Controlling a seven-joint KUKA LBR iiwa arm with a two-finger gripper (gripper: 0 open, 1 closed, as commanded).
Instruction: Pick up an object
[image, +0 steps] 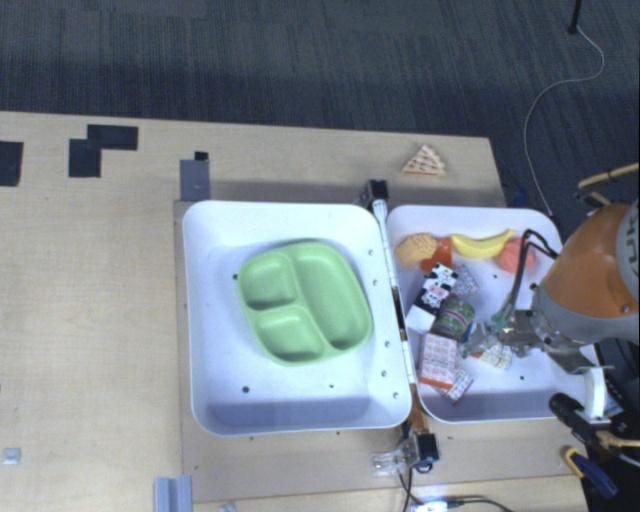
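Note:
The right bin (480, 408) holds a jumble of small objects. A yellow banana (480, 243) lies at its far side, with an orange bun-like piece (418, 246) to the left and a red piece (511, 258) to the right. A black-and-white block (436, 287) and a dark round can (455, 318) sit in the middle. A red-and-white packet (438, 361) lies near the front left. My gripper (497, 338) is low in this bin, just right of the can, under the orange-banded wrist (595, 275).
The left bin (215, 330) holds a green divided tray (302, 301). A small triangular wedge (425, 162) lies on the bench behind the right bin. Black cables run along the arm and across the floor at top right.

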